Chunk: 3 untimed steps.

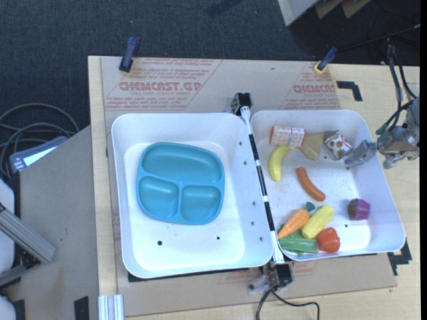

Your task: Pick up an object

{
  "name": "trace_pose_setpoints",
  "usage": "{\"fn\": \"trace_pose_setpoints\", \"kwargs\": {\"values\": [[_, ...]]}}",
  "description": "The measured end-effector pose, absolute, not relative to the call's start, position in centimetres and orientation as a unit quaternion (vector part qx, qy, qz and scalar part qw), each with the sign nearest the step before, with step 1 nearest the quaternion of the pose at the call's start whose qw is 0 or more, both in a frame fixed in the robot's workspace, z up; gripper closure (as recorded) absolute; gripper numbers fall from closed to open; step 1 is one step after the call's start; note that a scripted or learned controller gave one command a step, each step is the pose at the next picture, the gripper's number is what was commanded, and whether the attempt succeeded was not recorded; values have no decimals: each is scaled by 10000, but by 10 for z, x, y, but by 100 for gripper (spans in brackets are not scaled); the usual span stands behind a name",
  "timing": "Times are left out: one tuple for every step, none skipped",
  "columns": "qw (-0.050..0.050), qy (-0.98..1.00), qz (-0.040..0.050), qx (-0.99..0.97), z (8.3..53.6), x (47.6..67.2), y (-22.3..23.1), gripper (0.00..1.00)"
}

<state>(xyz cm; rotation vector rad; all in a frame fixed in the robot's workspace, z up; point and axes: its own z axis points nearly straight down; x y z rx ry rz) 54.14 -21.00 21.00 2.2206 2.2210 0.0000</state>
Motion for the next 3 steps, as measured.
{"fn": "trace_pose_setpoints", "kwargs": {"values": [[-18, 7075, -4, 7067, 97, 583, -155, 0], [-8, 7075, -1, 7068, 85, 545, -117, 0], [-1, 7071, 0, 7071, 94, 545, -117, 100]]}}
